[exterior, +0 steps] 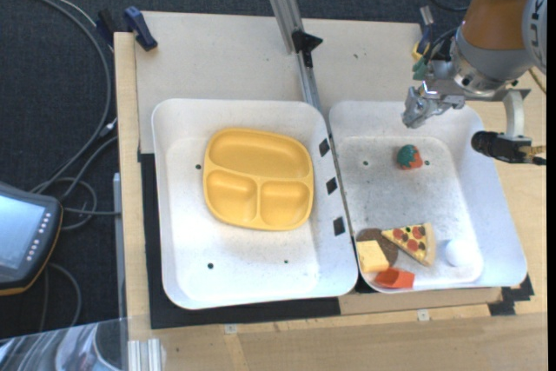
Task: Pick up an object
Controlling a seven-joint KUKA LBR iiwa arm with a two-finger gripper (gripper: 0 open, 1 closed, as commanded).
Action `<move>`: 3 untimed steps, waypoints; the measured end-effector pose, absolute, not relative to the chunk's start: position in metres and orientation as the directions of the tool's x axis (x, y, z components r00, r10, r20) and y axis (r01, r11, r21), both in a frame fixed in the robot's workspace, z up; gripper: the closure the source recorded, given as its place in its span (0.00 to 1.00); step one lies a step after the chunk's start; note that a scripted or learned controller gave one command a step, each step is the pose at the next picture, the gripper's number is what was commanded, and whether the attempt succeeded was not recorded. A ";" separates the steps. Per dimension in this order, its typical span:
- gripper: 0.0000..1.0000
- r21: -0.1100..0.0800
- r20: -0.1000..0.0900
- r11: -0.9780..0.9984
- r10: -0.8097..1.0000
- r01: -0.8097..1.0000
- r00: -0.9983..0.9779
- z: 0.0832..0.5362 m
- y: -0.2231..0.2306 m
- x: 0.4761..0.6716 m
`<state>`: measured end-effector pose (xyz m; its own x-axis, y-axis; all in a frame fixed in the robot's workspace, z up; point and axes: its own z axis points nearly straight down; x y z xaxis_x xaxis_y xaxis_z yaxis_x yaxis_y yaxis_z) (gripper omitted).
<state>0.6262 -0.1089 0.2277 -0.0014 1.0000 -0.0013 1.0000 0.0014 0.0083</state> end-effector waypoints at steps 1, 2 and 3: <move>1.00 0.007 -0.001 0.002 1.000 1.000 -0.002 0.267 -0.109 0.628; 1.00 -0.003 0.003 0.006 1.000 1.000 -0.006 0.264 -0.064 0.622; 1.00 -0.004 0.004 0.007 1.000 1.000 -0.007 0.251 -0.004 0.618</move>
